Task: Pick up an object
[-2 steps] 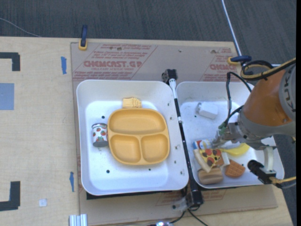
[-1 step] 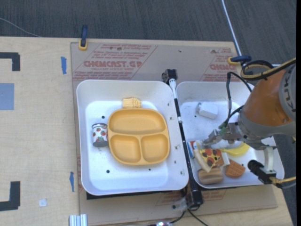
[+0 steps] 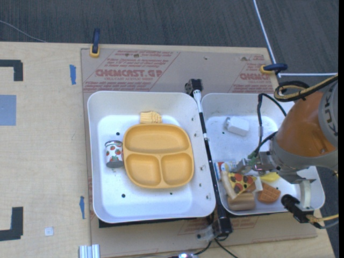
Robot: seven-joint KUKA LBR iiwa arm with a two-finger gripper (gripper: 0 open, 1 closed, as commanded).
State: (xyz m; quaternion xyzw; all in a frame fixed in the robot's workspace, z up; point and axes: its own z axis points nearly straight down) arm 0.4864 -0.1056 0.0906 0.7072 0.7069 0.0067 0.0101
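Two shallow white bins are seen side by side on a cardboard sheet (image 3: 161, 63) clamped to the bench. The arm (image 3: 303, 130), grey with its orange band, is brought in from the right and is bent down over the right bin (image 3: 215, 109).

The gripper (image 3: 251, 164) is lowered at the near half of the right bin, just above the cluster of toy food. Its metal tips are seen close to the upper edge of the pizza slice (image 3: 241, 183), and may be touching it, though contact cannot be confirmed from this slant. How far the pincer stands open cannot be told: the wrist covers most of it, and nothing is clearly shown gripped in it.

The pizza slice is laid on or against a brown bread piece (image 3: 242, 201), at the near edge of the right bin. Just right of these an orange croissant-like piece (image 3: 270, 194) is found, with a yellow item (image 3: 270, 177) partly hidden under the arm beside it. A small white block (image 3: 237, 126) lies well apart at the far side of the same bin.

In the left bin (image 3: 102, 192) a yellow divided plate (image 3: 159, 156) is set in the middle. A small yellow item (image 3: 151, 117) touches its far rim, and a small can with red print (image 3: 114, 153) lies just to its left.
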